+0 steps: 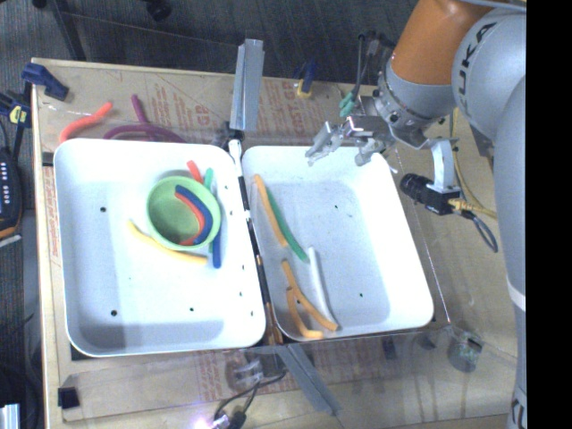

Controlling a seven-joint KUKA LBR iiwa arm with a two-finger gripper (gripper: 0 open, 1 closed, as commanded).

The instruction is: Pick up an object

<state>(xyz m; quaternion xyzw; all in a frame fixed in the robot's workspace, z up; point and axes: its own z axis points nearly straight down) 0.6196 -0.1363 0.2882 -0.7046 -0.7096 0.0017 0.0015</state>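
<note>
Over the back edge of the right bin (407, 239), the claw (344, 146) is seen hanging with its fingers spread apart; nothing is held between them. The arm (465, 52) is entered from the right, grey with an orange band; part of the lettering "KUKA" is readable on the grey casing, cut off at the frame edge.

In the right bin, along its left side, a green strip (284, 229) and an orange strip (261, 197) are laid near the wall, a white stick (319, 284) is set just beside them, and a curved orange piece (304, 315) is found at the front corner. All are well apart from the claw.

In the left bin (89, 266), a green bowl (170, 213) is placed near the middle, with red and blue curved pieces (192, 206) in it. A yellow strip (165, 247) is lying against its front side.

On the surface (161, 88) behind the left bin, an orange-red stick (85, 121) and a purple loop (143, 132) are seen. Faint reddish print is visible on the surface but cannot be read.
</note>
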